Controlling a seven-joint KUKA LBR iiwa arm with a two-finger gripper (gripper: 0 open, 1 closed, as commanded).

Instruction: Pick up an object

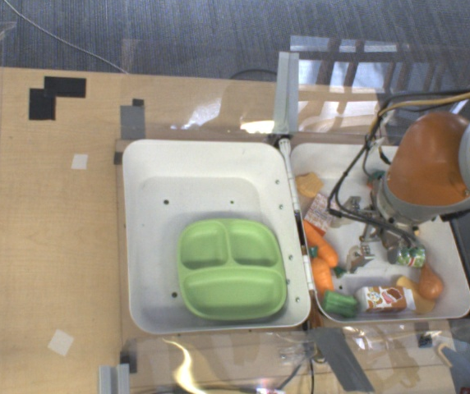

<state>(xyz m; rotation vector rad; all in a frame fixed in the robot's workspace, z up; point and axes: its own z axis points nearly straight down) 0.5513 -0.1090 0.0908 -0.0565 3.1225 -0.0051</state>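
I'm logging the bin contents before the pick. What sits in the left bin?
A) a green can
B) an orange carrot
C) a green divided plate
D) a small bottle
C: the green divided plate lies alone in the left bin, while the carrot, bottle and can lie in the right bin under the arm.

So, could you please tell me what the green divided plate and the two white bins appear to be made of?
The green divided plate looks like moulded plastic with a matte finish: uniform colour, soft rounded compartment edges, no sharp glare. The left bin and right bin also look like plastic, smooth and slightly glossy, with rounded corners and faint sheen, though painted metal cannot be ruled out.
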